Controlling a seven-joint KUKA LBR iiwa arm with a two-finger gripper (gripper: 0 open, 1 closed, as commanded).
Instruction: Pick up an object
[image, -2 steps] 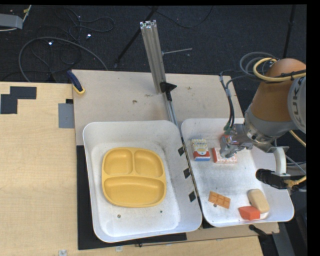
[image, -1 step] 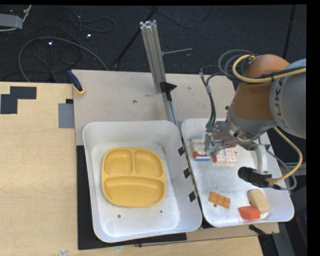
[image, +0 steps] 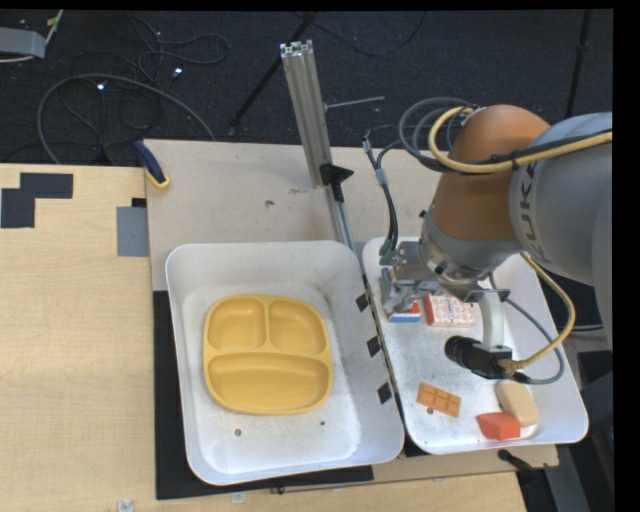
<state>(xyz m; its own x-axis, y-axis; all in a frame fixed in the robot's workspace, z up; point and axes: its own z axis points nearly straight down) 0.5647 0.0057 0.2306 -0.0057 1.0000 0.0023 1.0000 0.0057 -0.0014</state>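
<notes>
My gripper (image: 400, 290) is low over the upper left part of the right bin (image: 560, 420), reaching down from the grey and orange arm. Just beneath it lies a small blue, white and red object (image: 405, 315), partly hidden by the gripper. A red and white box (image: 451, 312) lies beside it to the right. Toward the front of that bin are an orange cracker-like piece (image: 438, 400), a red block (image: 498, 427) and a beige rounded piece (image: 518, 402).
The left bin (image: 190, 420) holds a yellow divided plate (image: 267, 353). An upright aluminium post (image: 308, 115) stands behind the bins. Black clips sit along the wall between the two bins.
</notes>
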